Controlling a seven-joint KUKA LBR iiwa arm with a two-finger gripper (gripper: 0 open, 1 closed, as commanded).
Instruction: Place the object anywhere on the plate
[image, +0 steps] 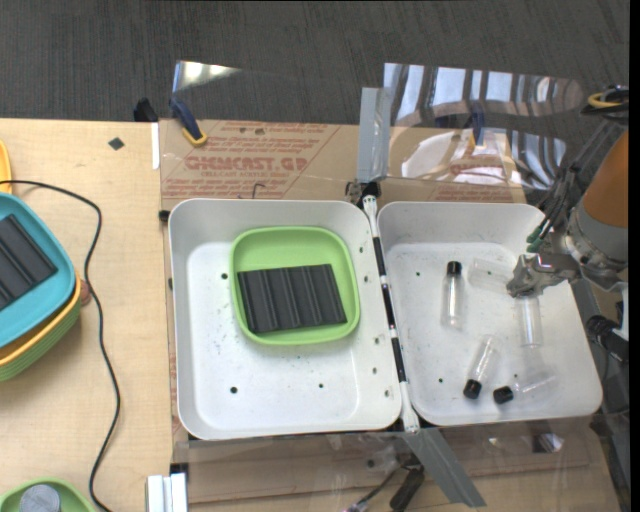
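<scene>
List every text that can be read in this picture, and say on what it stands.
"CHEMCAST GP", in large red letters, partly blurred, on the brown sheet behind the left bin.
Smaller red lines above and below it on the same sheet: too small to read.
No text can be read on the plate or the vials.

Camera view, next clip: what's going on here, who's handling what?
A single robot arm reaches in from the right, its gripper low over the right bin, close to several clear vials. One vial lies left of it, another just below it, and two more lie nearer the front. I can't tell whether it has hold of anything. The green plate in the left bin carries a dark ribbed insert, with no vial on it yet.
</scene>
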